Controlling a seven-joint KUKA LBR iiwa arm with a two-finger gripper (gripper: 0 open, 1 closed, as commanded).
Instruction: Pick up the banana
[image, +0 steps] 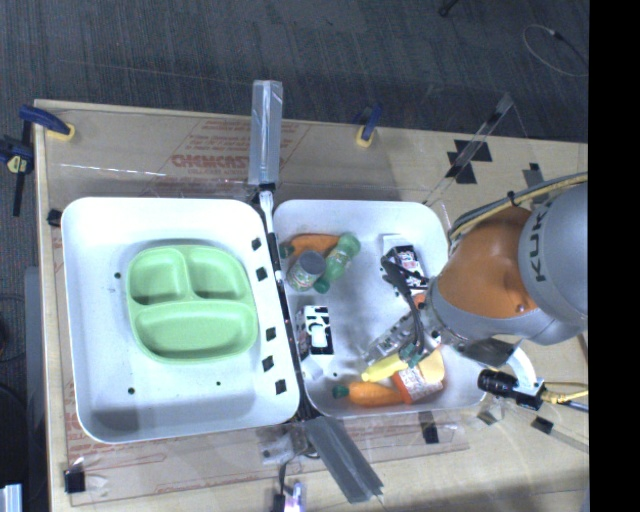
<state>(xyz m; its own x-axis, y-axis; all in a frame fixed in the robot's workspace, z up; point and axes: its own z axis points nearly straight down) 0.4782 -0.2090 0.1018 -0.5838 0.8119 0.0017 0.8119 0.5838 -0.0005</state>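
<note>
The yellow banana (383, 371) lies near the front edge of the right bin (360, 215), partly under the gripper and beside a red-orange box (413, 383). My gripper (397, 346) reaches down from the right and sits directly over the banana's upper end, low in the bin. The grey and orange wrist (480, 280) covers the bin's right side. Whether the banana is held is hidden by the gripper body.
An orange carrot (365, 394) lies just in front of the banana. A green bottle (340, 254), a grey can (305, 269), a black-and-white packet (404, 262) and a small card (318, 330) share the right bin. The left bin (90, 380) holds a green divided plate (190, 300).
</note>
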